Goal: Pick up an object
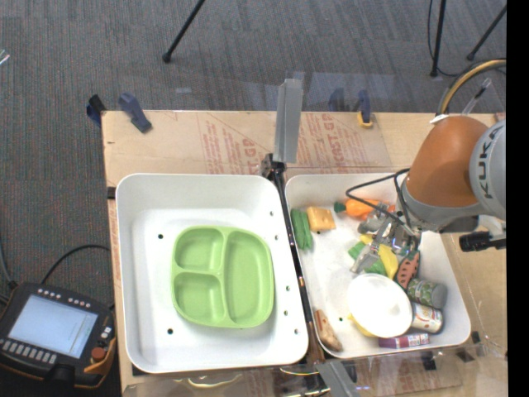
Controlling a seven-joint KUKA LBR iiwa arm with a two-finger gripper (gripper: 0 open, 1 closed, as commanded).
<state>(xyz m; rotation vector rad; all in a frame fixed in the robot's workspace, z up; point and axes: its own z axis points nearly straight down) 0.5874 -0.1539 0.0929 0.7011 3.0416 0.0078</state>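
Note:
My gripper [383, 240] hangs low over the right bin [459, 304], among a cluster of toys. Directly under and beside it lie a green piece [362, 251], a yellow piece [387, 264] and a red-brown piece [408, 266]. An orange carrot-like toy [359, 208] lies just behind the gripper. Whether anything sits in the gripper is hidden by the wrist and the clutter.
The right bin also holds a green cucumber [301, 228], an orange-yellow block [321, 219], a white bowl [379, 305], two small cans [426, 293], a purple marker [405, 340] and a brown stick [328, 332]. The left bin [140, 222] holds a green divided plate [223, 275].

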